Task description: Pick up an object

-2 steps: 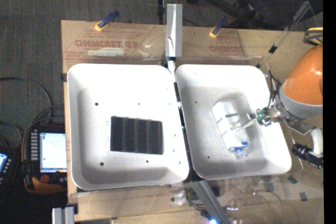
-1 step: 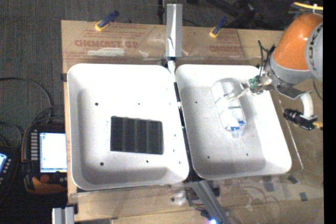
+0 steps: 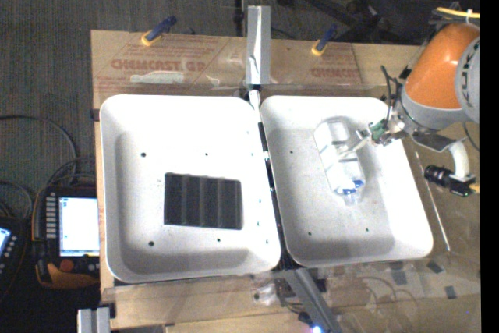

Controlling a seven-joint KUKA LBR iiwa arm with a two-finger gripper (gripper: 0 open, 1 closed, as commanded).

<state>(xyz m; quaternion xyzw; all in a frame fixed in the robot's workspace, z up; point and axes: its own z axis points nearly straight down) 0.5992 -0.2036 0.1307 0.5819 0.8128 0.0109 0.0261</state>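
Black tray [image 3: 203, 201] L bin | clear bottle [image 3: 341, 160] R bin, long axis near-far, blue cap near | pincer [image 3: 382, 132] state unclear

"CHEMCAST" printed in red on clear sheet [image 3: 156, 65] behind bins.

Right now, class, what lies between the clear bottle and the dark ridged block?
In the camera view: bare white floors and the two bins' meeting rims, between bottle and block.

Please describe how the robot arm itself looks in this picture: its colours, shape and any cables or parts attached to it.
The arm at the right edge is a rounded, bulbous body, bright orange with a grey-white section beside it. A thin black cable curves along its left side. A small green part sits near its tip. Below hangs a white curved piece with a black cylindrical fitting.
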